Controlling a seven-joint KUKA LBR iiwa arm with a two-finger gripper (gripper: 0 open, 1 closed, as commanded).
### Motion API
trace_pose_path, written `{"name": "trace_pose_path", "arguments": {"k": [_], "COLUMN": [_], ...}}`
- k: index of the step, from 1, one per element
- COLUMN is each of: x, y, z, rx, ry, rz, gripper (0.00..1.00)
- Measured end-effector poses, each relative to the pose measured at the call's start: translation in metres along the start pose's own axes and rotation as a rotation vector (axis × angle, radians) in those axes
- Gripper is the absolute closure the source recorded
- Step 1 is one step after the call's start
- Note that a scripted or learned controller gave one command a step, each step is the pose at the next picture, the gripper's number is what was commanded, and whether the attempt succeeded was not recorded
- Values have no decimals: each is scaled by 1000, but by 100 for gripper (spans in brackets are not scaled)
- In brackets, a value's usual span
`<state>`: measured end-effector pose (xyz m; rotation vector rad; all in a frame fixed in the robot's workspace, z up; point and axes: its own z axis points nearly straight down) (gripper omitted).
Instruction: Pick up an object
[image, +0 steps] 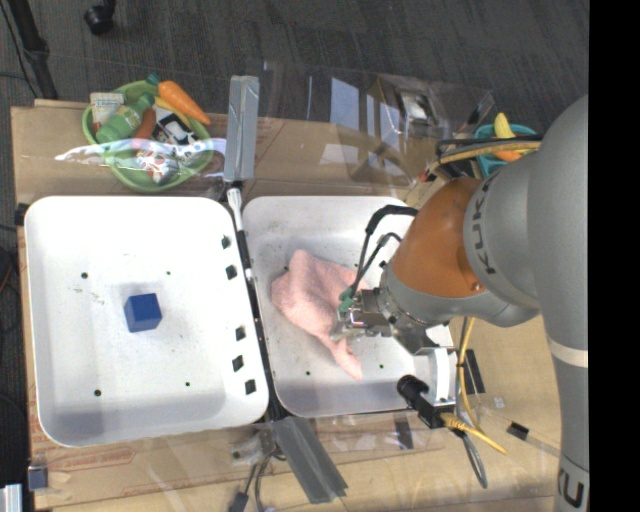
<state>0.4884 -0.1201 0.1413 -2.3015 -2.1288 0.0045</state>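
Note:
A crumpled pink cloth (312, 302) lies in the right bin (300, 390), stretching from its middle toward the front. My gripper (350, 322) is down on the cloth's right edge, with the grey arm and its orange band (445, 250) looming over the bin's right half. A small blue cube (143, 312) rests alone in the left bin (60, 240), far from the gripper. The arm's wrist hides the fingertips.
A green bowl (150, 175) holding toy vegetables and packets stands behind the left bin. A grey divider with black clips (240, 300) runs between the bins. Cables and a yellow object (500, 130) lie behind the right bin.

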Motion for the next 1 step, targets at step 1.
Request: {"name": "trace_pose_path", "arguments": {"k": [1], "x": [36], "y": [53], "z": [-50], "rx": [-2], "ry": [-1], "rz": [-1], "gripper": [100]}}
